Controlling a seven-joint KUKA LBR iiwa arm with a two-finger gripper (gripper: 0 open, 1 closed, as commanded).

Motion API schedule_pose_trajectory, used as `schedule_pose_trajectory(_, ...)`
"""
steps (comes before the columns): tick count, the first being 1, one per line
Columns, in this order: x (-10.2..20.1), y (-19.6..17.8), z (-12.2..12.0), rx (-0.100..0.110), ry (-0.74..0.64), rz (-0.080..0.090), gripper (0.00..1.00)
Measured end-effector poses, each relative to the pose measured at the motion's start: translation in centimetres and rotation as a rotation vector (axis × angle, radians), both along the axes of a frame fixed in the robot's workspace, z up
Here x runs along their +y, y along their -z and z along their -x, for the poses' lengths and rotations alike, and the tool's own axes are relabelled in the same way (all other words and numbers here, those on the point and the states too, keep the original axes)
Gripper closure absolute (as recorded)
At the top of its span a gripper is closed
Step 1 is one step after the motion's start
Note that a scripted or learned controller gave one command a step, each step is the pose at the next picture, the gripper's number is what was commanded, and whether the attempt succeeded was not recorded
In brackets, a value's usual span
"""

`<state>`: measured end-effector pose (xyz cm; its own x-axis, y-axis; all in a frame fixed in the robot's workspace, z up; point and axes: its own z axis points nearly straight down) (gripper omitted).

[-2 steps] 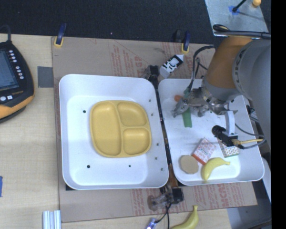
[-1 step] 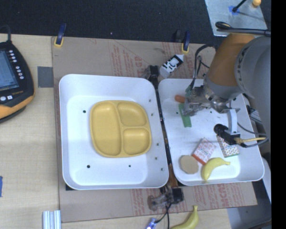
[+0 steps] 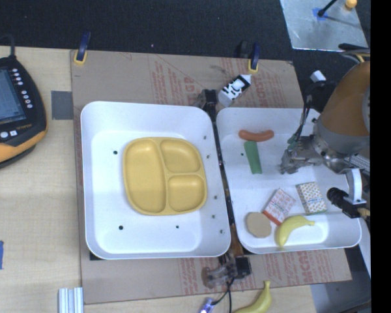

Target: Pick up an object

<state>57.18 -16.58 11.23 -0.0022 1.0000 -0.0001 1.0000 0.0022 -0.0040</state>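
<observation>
The metal two-finger gripper [image 3: 298,160] hangs at right of frame, its grip state impossible to tell; the flat green stick [image 3: 252,157] lies just left, its long axis running top-to-bottom.

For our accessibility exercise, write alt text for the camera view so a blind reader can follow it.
A grey robot arm's end effector hovers over the right white bin, which holds a sausage, green block, two small packets, a round biscuit and a banana. The left bin holds a yellow divided plate.
</observation>
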Motion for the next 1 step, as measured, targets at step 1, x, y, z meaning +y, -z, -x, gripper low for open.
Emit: schedule_pose_trajectory(1, 5.03, -4.72, -2.84, -0.001, -0.002, -0.001, 1.00)
